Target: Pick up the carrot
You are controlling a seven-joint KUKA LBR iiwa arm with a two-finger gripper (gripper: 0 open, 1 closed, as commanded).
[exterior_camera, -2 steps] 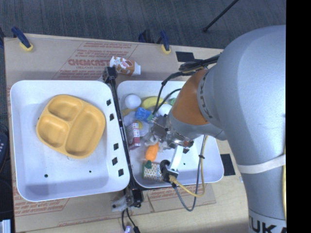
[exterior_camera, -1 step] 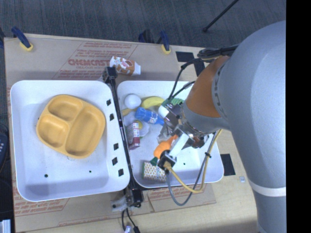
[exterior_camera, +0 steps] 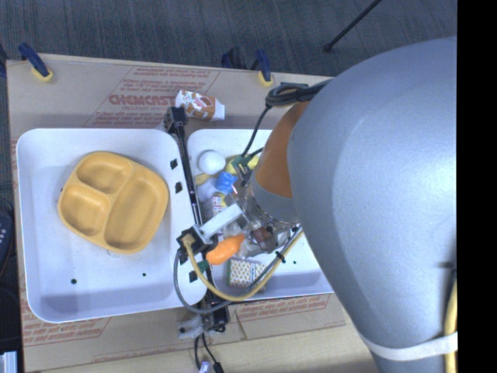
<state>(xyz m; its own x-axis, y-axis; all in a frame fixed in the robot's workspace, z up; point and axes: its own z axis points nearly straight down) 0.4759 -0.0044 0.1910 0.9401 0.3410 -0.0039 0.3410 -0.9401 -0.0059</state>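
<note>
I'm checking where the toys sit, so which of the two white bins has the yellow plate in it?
The left bin: the yellow plate lies there alone. The right bin, under the arm, holds the carrot and other small items.

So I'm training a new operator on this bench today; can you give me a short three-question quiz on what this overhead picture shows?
1. True or false: the yellow three-compartment plastic plate lies in the left white bin.
2. Which bin holds the small orange plastic carrot? A) left white bin B) right white bin C) neither
3. Fill in: just left of the blue toy, near the right bin's far end, lies a round ____ ball.

Key
1. True.
2. B. The carrot lies near that bin's front left corner, beside a small checked packet, under the grey arm's wrist.
3. White.
</note>
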